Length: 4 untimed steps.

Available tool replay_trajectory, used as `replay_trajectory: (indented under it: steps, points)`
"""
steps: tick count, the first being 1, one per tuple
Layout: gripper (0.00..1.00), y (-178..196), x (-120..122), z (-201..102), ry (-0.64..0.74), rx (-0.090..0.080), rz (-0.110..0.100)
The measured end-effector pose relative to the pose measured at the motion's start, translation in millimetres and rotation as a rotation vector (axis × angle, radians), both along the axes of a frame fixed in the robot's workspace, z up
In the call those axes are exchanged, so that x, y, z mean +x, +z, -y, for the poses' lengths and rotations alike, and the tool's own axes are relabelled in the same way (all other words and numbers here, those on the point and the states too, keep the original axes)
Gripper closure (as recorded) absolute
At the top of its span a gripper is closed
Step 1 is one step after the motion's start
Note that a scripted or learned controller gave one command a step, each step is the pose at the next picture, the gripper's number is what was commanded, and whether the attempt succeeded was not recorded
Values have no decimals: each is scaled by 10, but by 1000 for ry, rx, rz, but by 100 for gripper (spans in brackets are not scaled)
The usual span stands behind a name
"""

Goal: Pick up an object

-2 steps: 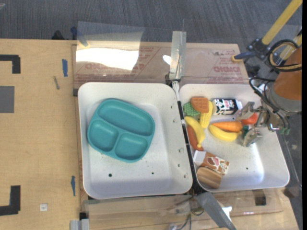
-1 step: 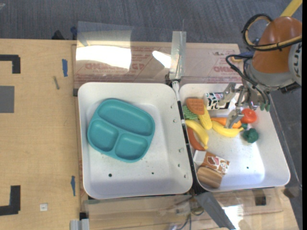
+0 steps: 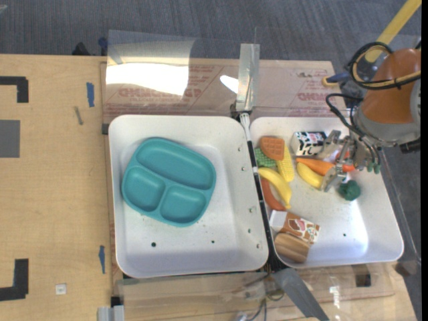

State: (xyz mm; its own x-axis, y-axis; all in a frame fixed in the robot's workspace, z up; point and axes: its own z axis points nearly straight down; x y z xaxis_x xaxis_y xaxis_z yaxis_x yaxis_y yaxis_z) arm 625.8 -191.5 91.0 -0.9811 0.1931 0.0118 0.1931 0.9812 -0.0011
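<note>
A light wooden tabletop (image 3: 47, 199) stands on a grey carpeted floor (image 3: 200, 9) and carries two shallow white bins side by side, with a clear plastic sheet (image 3: 150, 72) lying behind them. The left bin (image 3: 227, 246) holds a teal divided plate (image 3: 168, 180), which lies flat near the bin's middle with its three compartments facing up.

The right bin (image 3: 374, 236) holds a cluster of toy foods towards its rear and left side. A black-and-white patterned carton (image 3: 309, 141) sits near the back. An orange waffle-like piece (image 3: 271, 146) lies beside a yellow corn cob (image 3: 286, 165), and a banana (image 3: 276, 183) rests just in front of them, partly over a reddish sausage (image 3: 270, 195) along the bin's left wall. A yellow lemon-like piece (image 3: 308, 174) touches an orange carrot (image 3: 314, 165). A green broccoli-like toy (image 3: 349, 191) sits near the right wall. A small brown-and-white box (image 3: 302, 229) lies beside a wooden round piece (image 3: 291, 247) at the front.

The grey arm with its orange band (image 3: 391, 89) reaches in from the right, and the tool (image 3: 338, 169) hangs low over the carrot's right end, just left of the green toy. Its fingers are too cluttered by cables and metal parts to tell whether they are spread or pressed together, and nothing can be seen pinched between them.
</note>
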Motion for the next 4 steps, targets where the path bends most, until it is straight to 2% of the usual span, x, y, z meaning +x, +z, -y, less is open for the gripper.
replay_trajectory:
  steps: [1,2,3,4]
  points:
    - [0,-9,-189,-948,233,-2,25]
    - [100,106,-147,-959,235,-4,38]
    - [100,425,-315,235,301,-7,20]
    - [0,401,-300,154,312,-1,19]
